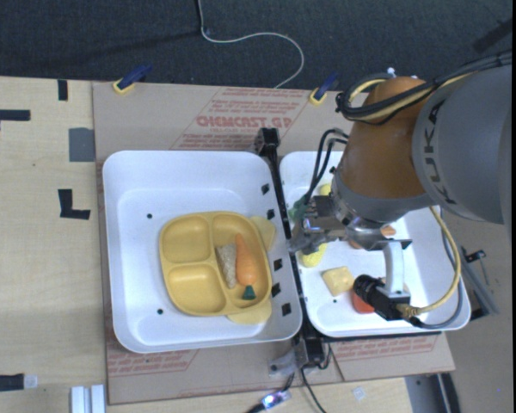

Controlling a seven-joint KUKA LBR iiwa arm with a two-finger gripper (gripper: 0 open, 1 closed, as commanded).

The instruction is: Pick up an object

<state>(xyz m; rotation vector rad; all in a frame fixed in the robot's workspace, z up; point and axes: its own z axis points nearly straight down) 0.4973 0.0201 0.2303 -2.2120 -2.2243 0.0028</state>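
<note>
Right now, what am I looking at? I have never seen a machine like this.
The big grey and orange thing is a robot arm, reaching in from the right. One camera, fixed above the bench, looks down at a slant. Two white bins sit side by side. The left bin holds a yellow divided tray with an orange carrot-shaped piece and a beige piece in it. The arm's gripper hangs over the right bin, near a pale yellow block and a small orange-red piece. I cannot tell whether it holds anything.
</note>
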